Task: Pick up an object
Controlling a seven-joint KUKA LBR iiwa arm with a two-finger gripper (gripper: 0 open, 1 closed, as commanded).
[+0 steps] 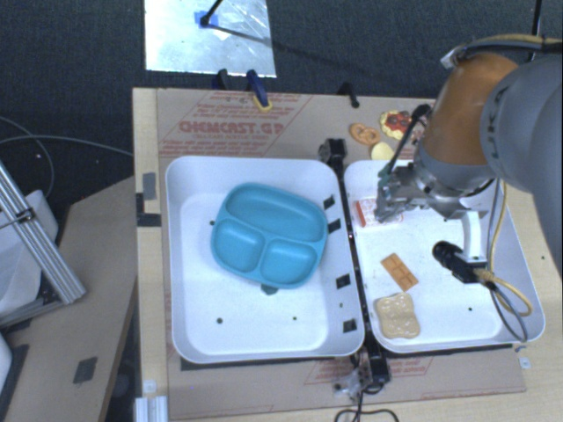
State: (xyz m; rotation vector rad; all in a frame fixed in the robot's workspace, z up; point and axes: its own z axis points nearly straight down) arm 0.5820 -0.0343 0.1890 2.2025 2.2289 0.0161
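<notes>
Camera view: tool (384,207) tip blurred over right bin (515,262).

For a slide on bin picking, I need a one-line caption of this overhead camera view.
KUKA arm's gripper lowered into the right bin, blue divided tray in the left bin.

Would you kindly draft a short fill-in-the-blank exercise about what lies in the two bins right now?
1. The divided plate in the left bin is coloured ____.
2. The gripper hangs over the ____ bin.
3. The beige toast-shaped piece lies nearer the ____ edge of the right bin than the orange cracker.

Missing words: blue; right; front
</notes>
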